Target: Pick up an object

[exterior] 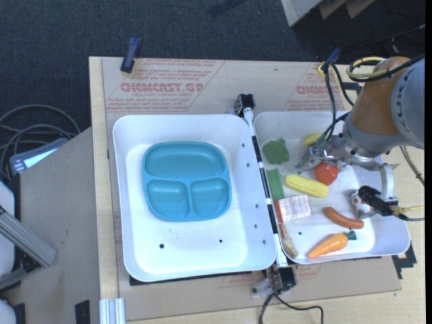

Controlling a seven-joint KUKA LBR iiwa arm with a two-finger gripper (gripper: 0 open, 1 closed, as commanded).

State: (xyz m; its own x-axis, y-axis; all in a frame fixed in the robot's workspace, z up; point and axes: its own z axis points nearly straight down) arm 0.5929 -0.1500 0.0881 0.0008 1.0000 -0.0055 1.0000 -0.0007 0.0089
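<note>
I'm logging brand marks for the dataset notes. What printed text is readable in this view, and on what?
"CHEMCAST GP", red print repeated on the brown protective sheet behind the bins; the smaller lines beneath are too blurred to read.
The white and red packet in the right bin bears print too small to read.

Even bright overhead light, soft faint shadows, mildly grainy, slightly soft focus

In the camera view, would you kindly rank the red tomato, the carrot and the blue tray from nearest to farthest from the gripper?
Measured from the gripper:
1. Red tomato, right beside it in the right bin.
2. Carrot, at that bin's near edge.
3. Blue tray, over in the left bin.
</note>
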